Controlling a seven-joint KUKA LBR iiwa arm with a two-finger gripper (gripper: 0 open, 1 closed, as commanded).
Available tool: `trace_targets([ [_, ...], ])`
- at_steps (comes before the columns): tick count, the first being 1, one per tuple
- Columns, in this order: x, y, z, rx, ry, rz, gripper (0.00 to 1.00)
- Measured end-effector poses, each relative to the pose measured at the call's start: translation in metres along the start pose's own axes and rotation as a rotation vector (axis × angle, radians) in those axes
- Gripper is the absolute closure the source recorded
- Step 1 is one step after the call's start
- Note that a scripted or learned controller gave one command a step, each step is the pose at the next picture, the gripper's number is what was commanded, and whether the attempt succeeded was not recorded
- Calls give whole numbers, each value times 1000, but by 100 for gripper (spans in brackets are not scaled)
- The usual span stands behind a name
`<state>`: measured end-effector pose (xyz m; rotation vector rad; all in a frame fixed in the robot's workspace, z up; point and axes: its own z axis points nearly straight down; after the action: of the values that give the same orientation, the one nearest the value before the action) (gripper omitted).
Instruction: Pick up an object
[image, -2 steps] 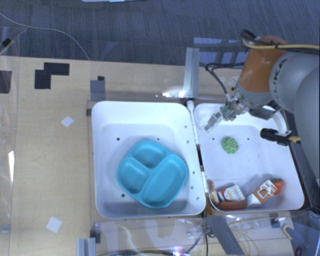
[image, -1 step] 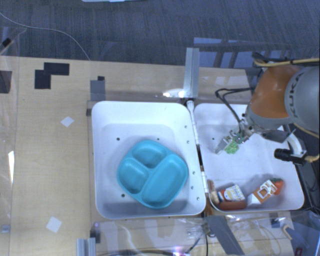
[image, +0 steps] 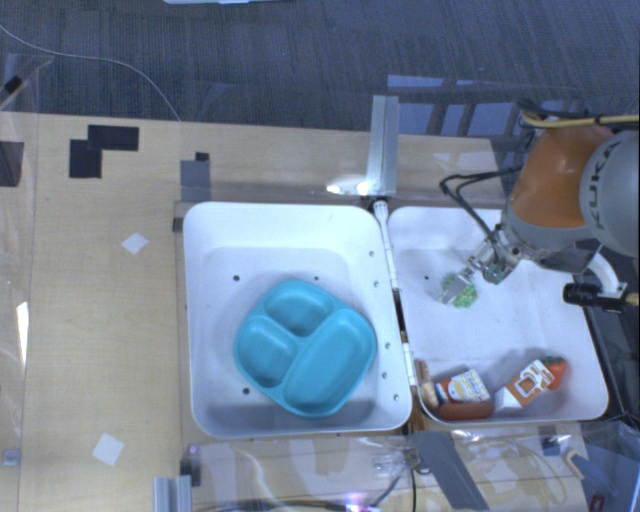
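My gripper (image: 468, 282) reaches in from the right over the upper middle of the right bin (image: 560, 330). A small green object (image: 462, 295) lies right at its tip, on or just above the bin floor; whether it is gripped is not visible. Along the front wall of the same bin lie a small white and orange packet (image: 468, 384), a brown sausage-shaped item (image: 462, 409) and a white and orange carton (image: 533, 381). The grey arm with its orange band (image: 555, 185) covers the bin's far right corner.
A light blue divided plate (image: 305, 347) lies in the middle of the left bin (image: 215, 260). A raised wall (image: 393, 300) separates the two bins. A metal post (image: 383, 140) stands behind them, and a black cable (image: 470, 195) loops by the wrist.
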<state>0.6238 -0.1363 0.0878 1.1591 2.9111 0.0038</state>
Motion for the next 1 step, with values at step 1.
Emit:
trace_targets([
  [1,26,12,0,-1,0,300,0],
])
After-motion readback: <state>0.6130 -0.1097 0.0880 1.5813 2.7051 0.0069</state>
